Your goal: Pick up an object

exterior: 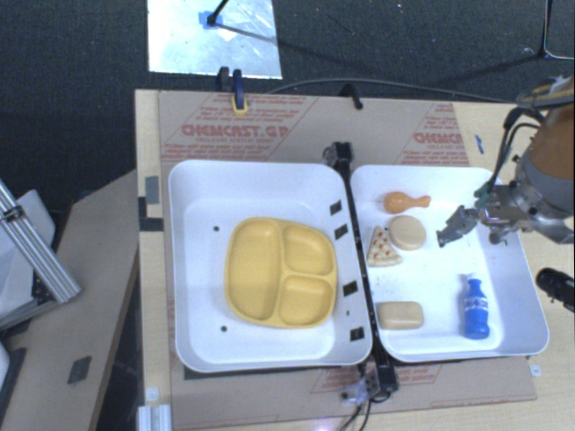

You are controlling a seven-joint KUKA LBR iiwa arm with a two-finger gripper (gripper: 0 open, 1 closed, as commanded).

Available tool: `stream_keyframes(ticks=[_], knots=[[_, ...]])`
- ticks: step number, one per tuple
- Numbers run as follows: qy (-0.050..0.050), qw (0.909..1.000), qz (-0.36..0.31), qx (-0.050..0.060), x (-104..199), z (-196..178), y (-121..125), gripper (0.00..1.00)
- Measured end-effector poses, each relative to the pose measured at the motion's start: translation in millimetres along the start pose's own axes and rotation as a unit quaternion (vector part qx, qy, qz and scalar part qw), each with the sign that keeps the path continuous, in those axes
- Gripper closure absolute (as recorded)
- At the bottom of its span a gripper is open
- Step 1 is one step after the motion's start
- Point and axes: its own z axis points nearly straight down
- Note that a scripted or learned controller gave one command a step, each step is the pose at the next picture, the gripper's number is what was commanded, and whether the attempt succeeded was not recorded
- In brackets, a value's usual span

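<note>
the end effector [455, 226] hangs at right of frame; its state is unclear. the blue bottle [474, 307], lower right, looks light, stiff, slippery; best gripped across its body.

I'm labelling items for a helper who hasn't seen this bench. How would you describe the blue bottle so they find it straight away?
Look at the right bin, the one without the yellow tray. The blue bottle lies near its front right corner, to the right of a tan block. It is the only blue item; everything else in that bin is tan or orange.
</note>
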Motion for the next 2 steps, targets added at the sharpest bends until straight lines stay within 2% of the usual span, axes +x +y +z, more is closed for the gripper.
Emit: stream_keyframes(ticks=[1, 2], knots=[[-0.001, 1.0000, -0.001, -0.005, 0, -5, 2, 0.00], [0.000, 1.0000, -0.001, -0.003, 3, 40, 10, 0.00]])
